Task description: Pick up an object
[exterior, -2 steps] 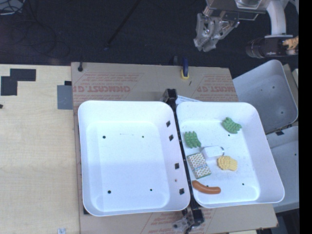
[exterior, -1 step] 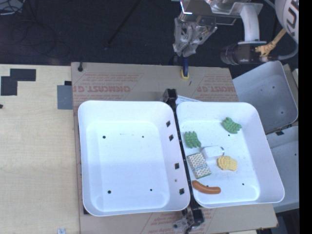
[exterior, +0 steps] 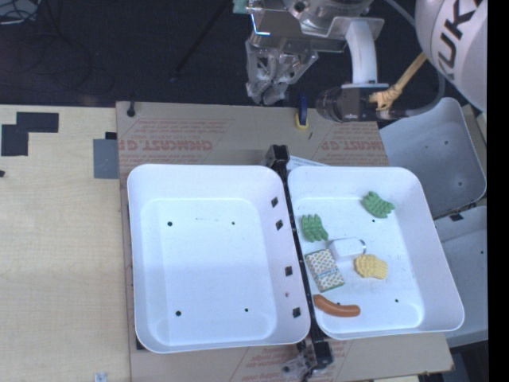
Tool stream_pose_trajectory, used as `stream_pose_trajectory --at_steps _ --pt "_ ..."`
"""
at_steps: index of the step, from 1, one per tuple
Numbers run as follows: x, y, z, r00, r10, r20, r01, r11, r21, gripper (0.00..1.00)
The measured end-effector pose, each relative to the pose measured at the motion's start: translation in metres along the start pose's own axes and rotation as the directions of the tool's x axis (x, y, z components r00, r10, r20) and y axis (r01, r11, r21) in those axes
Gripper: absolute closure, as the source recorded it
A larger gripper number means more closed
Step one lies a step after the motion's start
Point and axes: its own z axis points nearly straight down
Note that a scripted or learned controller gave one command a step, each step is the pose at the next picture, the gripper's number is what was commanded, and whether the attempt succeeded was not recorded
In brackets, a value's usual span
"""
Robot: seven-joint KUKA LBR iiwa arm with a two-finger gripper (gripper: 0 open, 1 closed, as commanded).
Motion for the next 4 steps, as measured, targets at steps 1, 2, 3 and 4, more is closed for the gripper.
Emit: stream_pose_trajectory --at_steps 1,2,3,4 --pt "0.041 -0.022 0.0 1.0 0.001 0.0 -0.001 1.0 0.001 1.0" --pt "0.059 -0.03 0.0 1.0 0.002 0.001 -0.002 1.0 0.001 1.0" --pt "0.06 -0.022 0.0 1.0 0.003 0.001 -0.003 1.0 -0.003 1.0" --pt "-0.079 -0.061 -0.001 1.0 0.017 0.002 -0.017 1.0 -0.003 1.0"
